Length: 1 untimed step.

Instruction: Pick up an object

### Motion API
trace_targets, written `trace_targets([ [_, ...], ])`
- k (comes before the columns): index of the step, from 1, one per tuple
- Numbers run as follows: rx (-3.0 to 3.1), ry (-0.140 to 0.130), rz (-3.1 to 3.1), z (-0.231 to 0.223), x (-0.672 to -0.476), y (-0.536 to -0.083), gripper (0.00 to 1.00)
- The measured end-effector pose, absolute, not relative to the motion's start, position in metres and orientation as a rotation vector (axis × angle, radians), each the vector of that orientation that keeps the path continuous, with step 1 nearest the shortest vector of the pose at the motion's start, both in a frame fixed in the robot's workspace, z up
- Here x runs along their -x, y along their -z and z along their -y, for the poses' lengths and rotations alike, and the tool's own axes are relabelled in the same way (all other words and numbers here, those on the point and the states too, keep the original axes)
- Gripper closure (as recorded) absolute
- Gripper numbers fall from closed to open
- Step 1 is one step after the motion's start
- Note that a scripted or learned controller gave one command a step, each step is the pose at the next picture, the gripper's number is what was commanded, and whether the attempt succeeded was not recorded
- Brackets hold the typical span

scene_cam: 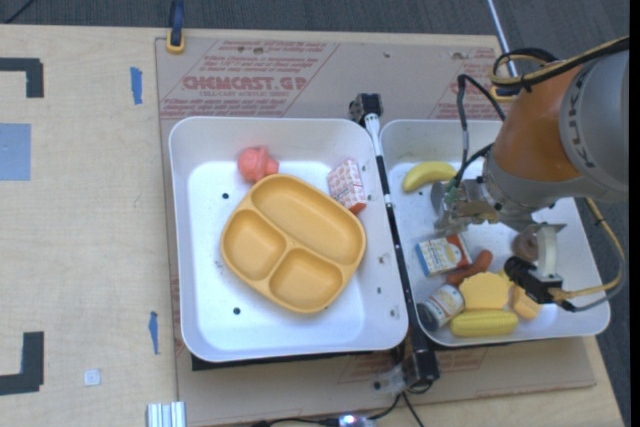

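Observation:
The grey arm with its orange band reaches in from the right over the right bin (590,315). Its gripper (455,213) hangs low in the middle of that bin. It is just above a small blue and white carton (436,256) and a red sausage-shaped piece (474,264), and below a yellow banana (428,175). Nothing is visibly held. Near the bin's front lie a small can (441,303), a yellow lumpy piece (486,290) and a long yellow piece (483,323).
The left bin (195,215) holds a yellow three-part plate (292,243), a pink ball (257,163) and a red and white packet (346,183). A black divider (385,205) runs between the bins. A black cable loops at the right bin's front right.

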State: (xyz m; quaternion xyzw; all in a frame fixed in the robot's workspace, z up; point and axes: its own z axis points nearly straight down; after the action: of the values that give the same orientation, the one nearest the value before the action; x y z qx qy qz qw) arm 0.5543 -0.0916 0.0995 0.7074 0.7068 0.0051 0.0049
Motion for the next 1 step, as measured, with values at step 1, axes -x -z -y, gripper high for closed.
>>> trace_targets([
  [1, -2.222, -0.001, -2.221, 0.0827, -0.4865, -0.185, 1.0],
])
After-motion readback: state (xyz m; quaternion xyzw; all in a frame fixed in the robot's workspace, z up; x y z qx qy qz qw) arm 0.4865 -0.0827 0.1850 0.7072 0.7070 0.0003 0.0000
